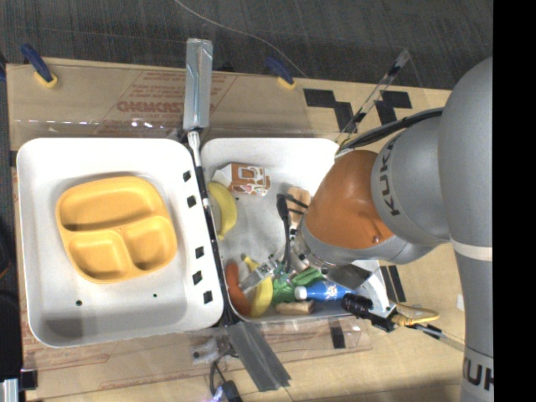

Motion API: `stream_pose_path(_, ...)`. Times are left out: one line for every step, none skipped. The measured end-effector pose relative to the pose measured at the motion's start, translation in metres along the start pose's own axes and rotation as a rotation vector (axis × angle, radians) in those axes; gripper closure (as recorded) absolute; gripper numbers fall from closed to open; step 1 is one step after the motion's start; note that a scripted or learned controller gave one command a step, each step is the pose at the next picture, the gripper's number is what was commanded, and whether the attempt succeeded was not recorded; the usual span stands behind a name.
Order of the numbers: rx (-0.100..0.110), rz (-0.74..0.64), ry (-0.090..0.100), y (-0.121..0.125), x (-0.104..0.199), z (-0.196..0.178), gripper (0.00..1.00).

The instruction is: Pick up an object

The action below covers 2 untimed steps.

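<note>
Two white bins [50, 162] sit on a cardboard-covered bench [126, 90]; I cannot tell the tool's state.

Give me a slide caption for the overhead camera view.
KUKA arm reaches into the cluttered right bin; a yellow divided tray lies in the left bin.

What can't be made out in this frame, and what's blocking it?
Camera view, all in the right bin:
- Gripper: its fingers sit under the orange wrist band; their state and any contact cannot be told.
- Right half of the bin floor: covered by the arm.
- Clutter pile at the near wall: items overlap, and several are too small to identify.
- Small printed item: print too small to read.
</note>
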<state>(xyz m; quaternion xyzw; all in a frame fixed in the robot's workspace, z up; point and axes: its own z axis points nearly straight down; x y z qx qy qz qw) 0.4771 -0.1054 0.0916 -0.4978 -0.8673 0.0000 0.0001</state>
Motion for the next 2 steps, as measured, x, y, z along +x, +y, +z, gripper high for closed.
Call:
stream_pose_path(0.0,-0.004,0.001,0.001,0.0,-0.01,1.0)
stream_pose_path(-0.001,0.268,0.0,0.117,-0.006,-0.101,1.0)
